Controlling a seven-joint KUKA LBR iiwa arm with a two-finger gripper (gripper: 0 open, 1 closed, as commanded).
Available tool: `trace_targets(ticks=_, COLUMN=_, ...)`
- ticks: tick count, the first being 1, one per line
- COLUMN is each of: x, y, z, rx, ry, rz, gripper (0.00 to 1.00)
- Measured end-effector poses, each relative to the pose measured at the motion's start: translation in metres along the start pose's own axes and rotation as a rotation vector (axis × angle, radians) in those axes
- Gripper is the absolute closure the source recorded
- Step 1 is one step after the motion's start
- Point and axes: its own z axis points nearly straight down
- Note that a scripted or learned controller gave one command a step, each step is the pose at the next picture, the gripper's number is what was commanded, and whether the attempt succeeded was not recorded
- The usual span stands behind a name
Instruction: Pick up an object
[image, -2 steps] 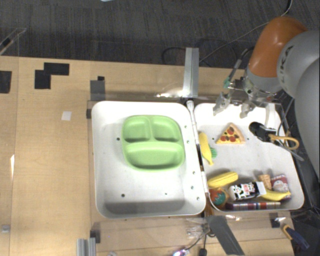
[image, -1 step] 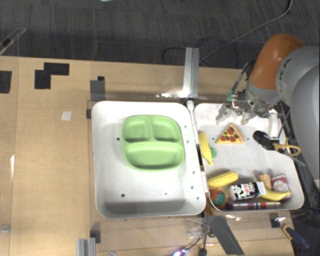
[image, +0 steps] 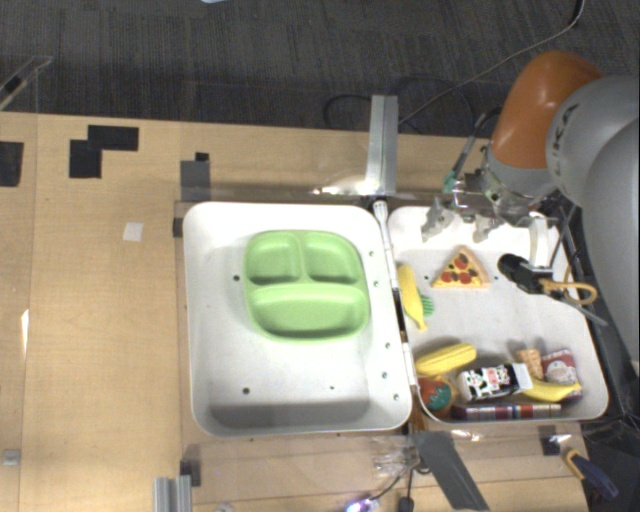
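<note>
tool hanging at the far end of the right bin, prongs spread with nothing between them, so no catch yet. closest candidate: pizza slice lying flat just beneath, apart from the prongs. most other toys bunched along the near wall: corn cob, milk carton, banana. green divided plate alone in the left bin, probably staged as a drop spot.
</note>
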Motion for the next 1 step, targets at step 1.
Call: trace_targets(ticks=1, x=-0.0505, y=-0.0165, z=0.065, rx=-0.004, ry=-0.002, rz=-0.098, gripper=0.0)
